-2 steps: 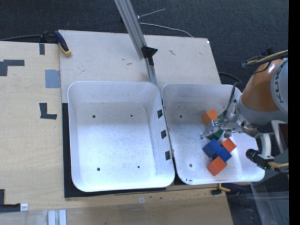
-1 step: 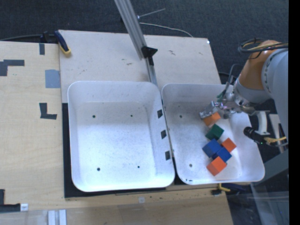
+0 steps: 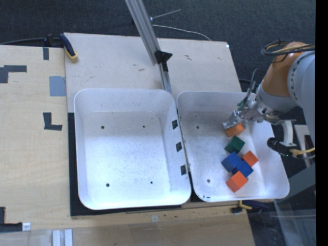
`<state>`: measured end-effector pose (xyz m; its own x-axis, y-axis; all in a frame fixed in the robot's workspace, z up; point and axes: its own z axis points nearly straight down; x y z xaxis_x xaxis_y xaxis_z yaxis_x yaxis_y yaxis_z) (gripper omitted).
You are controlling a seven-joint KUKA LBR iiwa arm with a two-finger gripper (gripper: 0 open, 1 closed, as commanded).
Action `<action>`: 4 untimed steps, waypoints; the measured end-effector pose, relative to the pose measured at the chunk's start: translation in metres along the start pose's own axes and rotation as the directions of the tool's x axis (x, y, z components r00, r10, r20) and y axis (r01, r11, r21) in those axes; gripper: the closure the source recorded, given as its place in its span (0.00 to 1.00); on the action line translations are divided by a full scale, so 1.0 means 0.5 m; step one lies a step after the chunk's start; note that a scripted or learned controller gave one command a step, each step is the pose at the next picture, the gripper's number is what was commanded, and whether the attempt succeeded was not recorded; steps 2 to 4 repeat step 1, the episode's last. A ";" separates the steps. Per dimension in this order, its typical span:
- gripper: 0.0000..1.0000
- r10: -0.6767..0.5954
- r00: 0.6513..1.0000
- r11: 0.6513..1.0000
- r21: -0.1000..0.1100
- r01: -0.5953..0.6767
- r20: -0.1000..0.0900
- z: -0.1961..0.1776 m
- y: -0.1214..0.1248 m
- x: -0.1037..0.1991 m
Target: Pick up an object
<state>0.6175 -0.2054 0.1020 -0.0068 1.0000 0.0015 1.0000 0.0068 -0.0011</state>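
In the right bin [image 3: 205, 137] lie several blocks. An orange block [image 3: 235, 129] sits highest, with a green block [image 3: 234, 144] just below it. Further down are a blue block [image 3: 232, 162], a second blue block [image 3: 245, 169], a small orange block [image 3: 250, 159] and an orange block [image 3: 237, 181] nearest the front. My gripper [image 3: 233, 122] reaches in from the right and sits right on top of the upper orange block, touching or nearly touching it. The view does not tell whether that block is between the fingers.
The left bin [image 3: 128, 147] stands beside the right one. A slanted metal rail [image 3: 146, 29] runs from the top down to the gap between the bins. A yellow-handled tool [image 3: 68, 46] lies at the bench's back left. Cables hang near the arm on the right.
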 end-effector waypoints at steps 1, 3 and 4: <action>1.00 -0.001 1.000 1.000 -0.009 0.001 0.003 0.013 0.024 0.167; 1.00 -0.001 1.000 1.000 -0.009 0.001 0.003 0.013 0.024 0.167; 1.00 -0.001 1.000 1.000 -0.009 0.001 0.003 0.013 0.024 0.167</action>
